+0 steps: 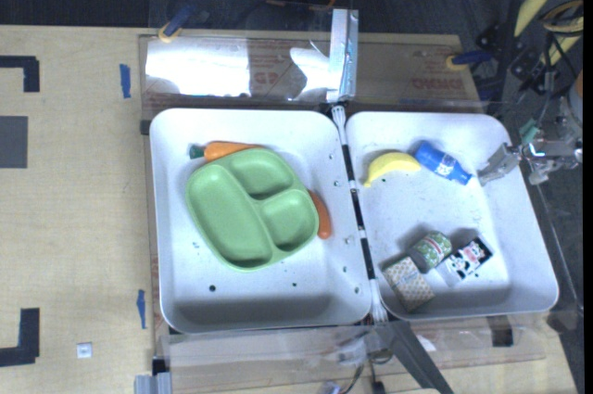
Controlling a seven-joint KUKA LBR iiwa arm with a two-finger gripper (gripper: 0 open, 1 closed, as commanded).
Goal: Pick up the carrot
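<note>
The carrot point(232, 149) lies in the left bin point(176, 197), orange with a green stem end at its left. Most of it is tucked under the far edge of a green divided plate point(250, 207). Another orange tip point(322, 218) pokes out at the plate's right edge; I cannot tell whether it belongs to the same carrot. My gripper point(515, 157) hovers at the far right rim of the right bin point(528, 235), well away from the carrot, with nothing visibly in it.
The right bin holds a yellow banana point(393, 166), a blue bottle point(442, 162), a green can point(431, 249), a black-and-white carton point(469, 259) and a patterned box point(409, 282). A ridge point(357, 225) divides the two bins.
</note>
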